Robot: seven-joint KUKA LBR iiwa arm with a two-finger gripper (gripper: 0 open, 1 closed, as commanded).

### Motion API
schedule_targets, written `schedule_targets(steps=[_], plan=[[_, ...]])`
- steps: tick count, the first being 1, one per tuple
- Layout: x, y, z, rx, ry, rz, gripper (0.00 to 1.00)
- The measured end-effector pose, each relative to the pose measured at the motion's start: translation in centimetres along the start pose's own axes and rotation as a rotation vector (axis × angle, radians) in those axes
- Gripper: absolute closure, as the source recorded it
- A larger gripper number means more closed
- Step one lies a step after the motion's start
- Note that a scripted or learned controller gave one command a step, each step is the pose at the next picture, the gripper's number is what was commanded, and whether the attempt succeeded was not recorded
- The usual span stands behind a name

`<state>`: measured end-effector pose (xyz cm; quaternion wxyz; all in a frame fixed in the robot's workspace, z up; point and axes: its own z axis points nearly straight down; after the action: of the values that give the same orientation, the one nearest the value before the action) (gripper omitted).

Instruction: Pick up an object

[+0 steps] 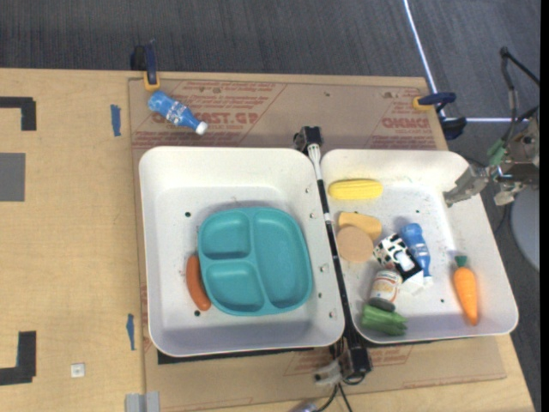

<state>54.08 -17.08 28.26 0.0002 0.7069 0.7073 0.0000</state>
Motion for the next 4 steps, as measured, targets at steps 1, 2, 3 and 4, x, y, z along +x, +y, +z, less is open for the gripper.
schedule_targets(steps=[1, 2, 3, 4], plan=[[5.9, -1.4, 12.0, 0.002, 0.002, -0.051, 0.00], [5.4, -4.5, 17.9, -0.001, 0.000, -0.122, 0.00], [4.0, 1.8, 19.7, -0.005, 0.000, -0.177, 0.00], [4.0, 1.9, 18.5, -0.008, -0.002, -0.177, 1.00]])
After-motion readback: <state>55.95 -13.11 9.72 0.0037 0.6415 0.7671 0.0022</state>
